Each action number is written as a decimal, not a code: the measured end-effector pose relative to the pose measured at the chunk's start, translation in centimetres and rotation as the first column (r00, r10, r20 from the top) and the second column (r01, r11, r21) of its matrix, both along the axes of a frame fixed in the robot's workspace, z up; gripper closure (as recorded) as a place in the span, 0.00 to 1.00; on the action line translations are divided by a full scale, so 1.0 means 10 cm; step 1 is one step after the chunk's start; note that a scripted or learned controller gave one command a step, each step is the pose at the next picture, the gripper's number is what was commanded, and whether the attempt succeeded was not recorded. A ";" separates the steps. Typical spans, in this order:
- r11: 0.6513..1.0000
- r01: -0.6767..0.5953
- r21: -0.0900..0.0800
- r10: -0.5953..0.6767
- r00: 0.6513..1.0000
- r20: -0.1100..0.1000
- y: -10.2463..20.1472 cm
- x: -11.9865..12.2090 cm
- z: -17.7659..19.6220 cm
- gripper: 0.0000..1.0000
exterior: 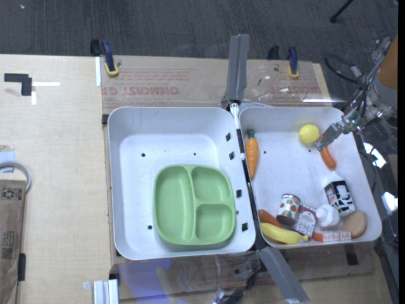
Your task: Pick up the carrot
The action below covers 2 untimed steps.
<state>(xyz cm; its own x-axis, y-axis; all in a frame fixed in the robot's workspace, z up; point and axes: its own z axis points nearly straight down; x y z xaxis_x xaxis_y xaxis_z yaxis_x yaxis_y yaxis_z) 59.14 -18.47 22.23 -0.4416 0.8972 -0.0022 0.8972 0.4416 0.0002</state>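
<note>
Carrot (252, 154) lies in the right bin (364, 170), hard against its left wall, long axis running up-down in view, green top toward the far end. Nothing touches it; good clear space on its right side.

Tool (329, 137) sits well apart from it, over the far right part of the same bin, between the lemon (309, 133) and a small orange piece (328, 158). Too blurred and small here to say whether it is released or clenched, so cannot tell. Nothing visibly held.

Step in hand looks like the approach: travel left across the bin to the carrot. To do it well, probably come down over the carrot's thicker upper half, grip across its width, not along it. The wall and divider (238, 75) crowd the left side, so one side of the grip has little room; a slight offset to the right may help. Clutter at the near end (banana (282, 234), can (288, 208)) is clear of the path.

Green tray (193, 204) in the left bin (126, 170) plays no part.
</note>
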 end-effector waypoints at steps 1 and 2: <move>0.993 -0.117 0.002 0.117 0.993 -0.001 0.19 -0.53 -1.31 0.00; 0.999 -0.044 0.000 0.044 0.999 0.002 -0.10 0.49 -0.97 0.00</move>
